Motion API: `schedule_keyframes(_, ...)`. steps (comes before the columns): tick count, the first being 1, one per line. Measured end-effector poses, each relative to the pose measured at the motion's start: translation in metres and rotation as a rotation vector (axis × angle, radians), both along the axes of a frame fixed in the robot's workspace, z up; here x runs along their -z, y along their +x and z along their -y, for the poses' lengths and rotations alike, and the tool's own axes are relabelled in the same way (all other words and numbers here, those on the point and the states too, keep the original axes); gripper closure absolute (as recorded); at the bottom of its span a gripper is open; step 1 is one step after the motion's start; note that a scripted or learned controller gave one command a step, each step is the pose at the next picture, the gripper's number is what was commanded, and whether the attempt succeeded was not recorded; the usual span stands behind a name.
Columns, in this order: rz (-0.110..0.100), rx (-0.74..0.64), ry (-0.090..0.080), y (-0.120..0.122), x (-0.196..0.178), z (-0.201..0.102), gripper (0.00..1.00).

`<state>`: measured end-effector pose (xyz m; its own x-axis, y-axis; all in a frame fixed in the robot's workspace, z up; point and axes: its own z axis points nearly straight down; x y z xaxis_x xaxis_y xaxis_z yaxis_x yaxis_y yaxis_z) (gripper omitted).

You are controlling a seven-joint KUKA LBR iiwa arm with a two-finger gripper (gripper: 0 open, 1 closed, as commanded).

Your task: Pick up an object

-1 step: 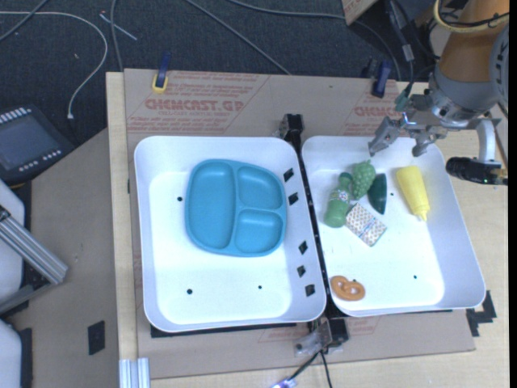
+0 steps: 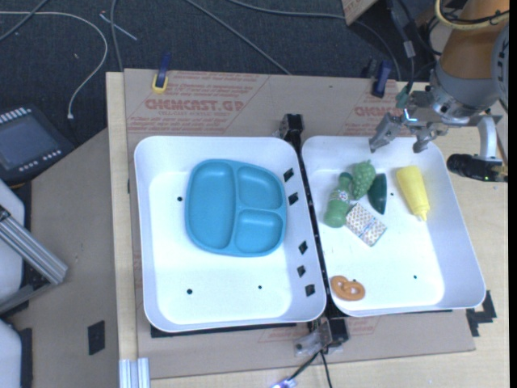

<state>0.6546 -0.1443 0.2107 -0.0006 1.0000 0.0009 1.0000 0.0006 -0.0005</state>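
Note:
My gripper point(image 2: 401, 142) hangs over the far edge of the right bin point(image 2: 452, 289), open, with nothing between its two fingers. Below it in that bin lie a yellow squeeze bottle point(image 2: 414, 190), a green broccoli piece point(image 2: 361, 176), a dark green leaf-shaped piece point(image 2: 377, 193), a light green piece point(image 2: 337, 210), a patterned white packet point(image 2: 366, 225) and a brown pretzel point(image 2: 347, 288) near the front edge. The yellow bottle is closest to the gripper, a little below and to its right.
The left bin point(image 2: 161, 281) holds a blue divided plate point(image 2: 235, 207). A black clamp row point(image 2: 299, 217) runs between the bins. Cardboard covers the bench; cables and a dark device point(image 2: 28, 141) lie off to the left.

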Motion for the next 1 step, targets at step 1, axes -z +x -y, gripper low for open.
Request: schedule_keyframes(1,-0.005,-0.001,0.0,0.0,0.0625,-0.003,0.0)
